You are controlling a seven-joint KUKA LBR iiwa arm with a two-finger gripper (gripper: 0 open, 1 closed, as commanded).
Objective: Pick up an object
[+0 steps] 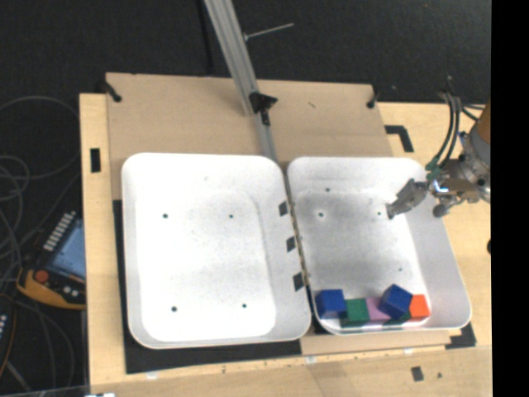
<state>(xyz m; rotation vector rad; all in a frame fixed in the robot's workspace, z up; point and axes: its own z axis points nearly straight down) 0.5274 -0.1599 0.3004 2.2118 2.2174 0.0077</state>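
Right bin (430,246) holds blocks (397,300) near its front edge, well apart from the open, empty tool (423,198).

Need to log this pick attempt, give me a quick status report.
Claw open, holding nothing, over right bin's far right side. Blocks clustered at near edge, untouched. Nothing in the way.

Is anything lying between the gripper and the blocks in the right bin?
Nothing visible does. The gripper hangs over the right bin's far right side, and bare bin floor separates it from the blocks clustered along the near wall. The blocks touch one another, which may crowd a grasp.
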